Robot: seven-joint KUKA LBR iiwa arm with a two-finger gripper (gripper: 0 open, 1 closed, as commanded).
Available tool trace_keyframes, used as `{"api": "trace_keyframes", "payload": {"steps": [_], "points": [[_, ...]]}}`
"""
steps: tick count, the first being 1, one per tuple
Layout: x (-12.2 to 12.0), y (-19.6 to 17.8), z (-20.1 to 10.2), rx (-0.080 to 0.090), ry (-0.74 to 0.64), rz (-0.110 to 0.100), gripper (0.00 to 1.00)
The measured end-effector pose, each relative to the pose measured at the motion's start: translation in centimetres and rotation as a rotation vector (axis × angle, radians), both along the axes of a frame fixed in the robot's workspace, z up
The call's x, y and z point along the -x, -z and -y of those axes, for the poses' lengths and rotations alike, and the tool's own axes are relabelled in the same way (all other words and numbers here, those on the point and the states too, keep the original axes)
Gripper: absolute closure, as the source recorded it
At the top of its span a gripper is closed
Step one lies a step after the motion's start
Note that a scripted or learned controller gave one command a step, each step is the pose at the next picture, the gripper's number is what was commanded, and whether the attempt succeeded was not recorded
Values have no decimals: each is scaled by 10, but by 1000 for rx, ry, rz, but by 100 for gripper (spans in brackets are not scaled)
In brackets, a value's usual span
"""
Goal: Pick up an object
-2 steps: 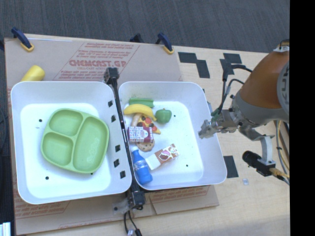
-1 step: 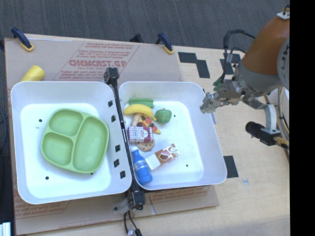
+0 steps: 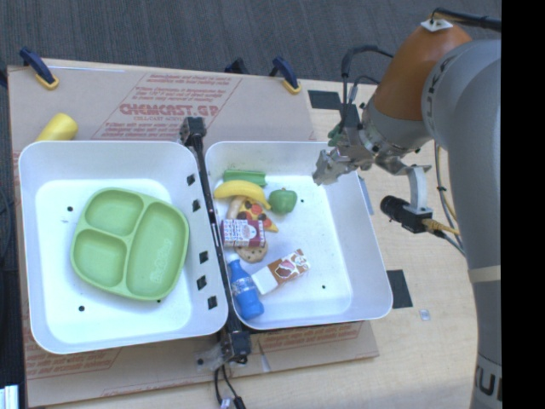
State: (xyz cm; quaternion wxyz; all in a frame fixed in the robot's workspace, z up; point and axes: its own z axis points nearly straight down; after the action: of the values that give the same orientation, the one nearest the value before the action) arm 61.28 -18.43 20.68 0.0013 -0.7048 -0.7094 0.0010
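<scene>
A: Starting at the left: one left bin (image 3: 34, 228) with a single green divided plate (image 3: 129, 243) in it, three compartments, and one yellow object (image 3: 58, 127) beyond its far-left corner.

B: And the pickable stuff?

A: All in the right bin (image 3: 362, 254), bunched on its left side. One blue bottle (image 3: 244, 290) nearest us: I'd guess light, round and slippery, so take it across the body. One small brown carton (image 3: 289, 267) beside it, stiff with flat sides, looks the easiest to pinch. One red packet (image 3: 238, 231), one banana (image 3: 239, 189), one green pepper-like toy (image 3: 283, 200) further back, both probably smooth and likely to roll.

B: The gripper?

A: The gripper (image 3: 328, 170) hangs over the bin's far-right part, apart from the pile. Nothing visibly between the jaws; how wide they stand, I can't tell.
</scene>
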Motion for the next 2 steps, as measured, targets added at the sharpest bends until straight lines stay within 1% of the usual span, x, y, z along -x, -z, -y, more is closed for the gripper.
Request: {"api": "trace_keyframes", "payload": {"steps": [1,2], "points": [[0,-1,0,1,0,2,0],[43,116,-40,0,1,-2,0]]}}
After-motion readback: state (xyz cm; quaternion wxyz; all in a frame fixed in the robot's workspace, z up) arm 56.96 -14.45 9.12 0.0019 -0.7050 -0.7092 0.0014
